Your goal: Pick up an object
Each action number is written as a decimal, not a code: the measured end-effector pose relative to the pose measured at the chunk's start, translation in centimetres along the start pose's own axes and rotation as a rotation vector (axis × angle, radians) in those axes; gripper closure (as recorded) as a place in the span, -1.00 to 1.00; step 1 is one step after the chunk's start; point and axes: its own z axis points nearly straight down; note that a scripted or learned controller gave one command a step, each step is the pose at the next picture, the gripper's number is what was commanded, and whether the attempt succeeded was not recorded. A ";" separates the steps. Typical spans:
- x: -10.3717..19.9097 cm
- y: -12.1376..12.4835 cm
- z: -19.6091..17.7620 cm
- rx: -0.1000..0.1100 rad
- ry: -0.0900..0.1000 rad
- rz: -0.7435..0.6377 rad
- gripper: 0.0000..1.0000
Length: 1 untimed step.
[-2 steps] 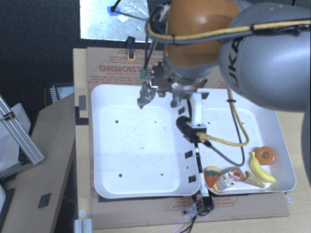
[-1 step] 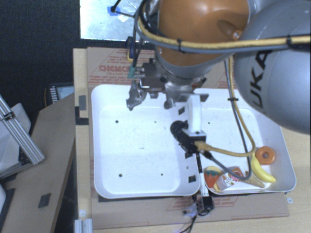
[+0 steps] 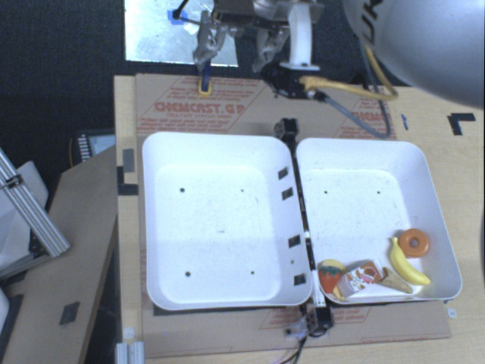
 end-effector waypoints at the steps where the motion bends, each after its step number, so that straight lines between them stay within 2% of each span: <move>1: -1.9 -9.3 -3.3 0.013 0.000 -0.006 -1.00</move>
